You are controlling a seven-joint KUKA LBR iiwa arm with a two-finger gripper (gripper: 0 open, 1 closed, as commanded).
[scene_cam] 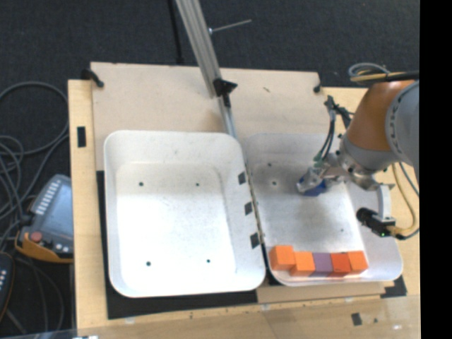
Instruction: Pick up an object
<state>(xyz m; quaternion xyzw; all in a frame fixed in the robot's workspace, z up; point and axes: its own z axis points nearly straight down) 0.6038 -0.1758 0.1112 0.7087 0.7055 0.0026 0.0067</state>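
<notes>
Blocks (321,261) line the near wall of the right bin (282,154), well clear of my gripper (311,183) on the camera's side: I count five in a row, four orange and one purple, touching side by side. None of them sits between my jaws, so I judge the pick not yet made.

My gripper hangs low over the middle of that right bin, near its floor, with a bluish patch at its tip that I cannot read as either part of me or an object. Whether my jaws are spread or pressed together I cannot tell from this slanted look down; the wrist hides them.

What is left, as I judge it: get over one block, close on it, and lift. The row lies toward the near rim from my jaws, not under them.

The left bin (176,210), well off to the far side of my jaws from the arm, makes two bins in all. One metal post (201,41) rises behind them.
</notes>
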